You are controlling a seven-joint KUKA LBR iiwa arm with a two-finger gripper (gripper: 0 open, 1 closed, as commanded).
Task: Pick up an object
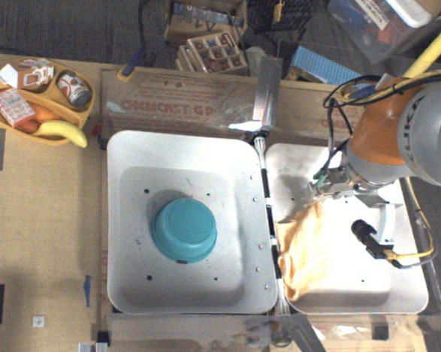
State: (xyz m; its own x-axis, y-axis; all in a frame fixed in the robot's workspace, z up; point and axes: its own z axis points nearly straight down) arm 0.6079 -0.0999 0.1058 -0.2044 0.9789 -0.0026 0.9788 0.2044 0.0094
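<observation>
Seemingly the pick was unfinished: the end effector (323, 188) hung at the upper end of the crumpled orange-yellow cloth (303, 249), which lay along the right white bin's (400, 301) left wall; its grip couldn't be told.

Faint, unreadable lettering on cardboard (182, 105)

This is a robotics lab or research workshop. A grey industrial arm (427, 126) with an orange band reaches over a wooden surface (37, 219) that bears two shallow white bins (124, 157) set side by side. Loose cables (347, 90) loop by the arm. Behind the surface, boxes and cluttered gear (214, 47) sit on a dark carpeted floor. A tray of toy food (37, 102) lies at the far left corner.
</observation>
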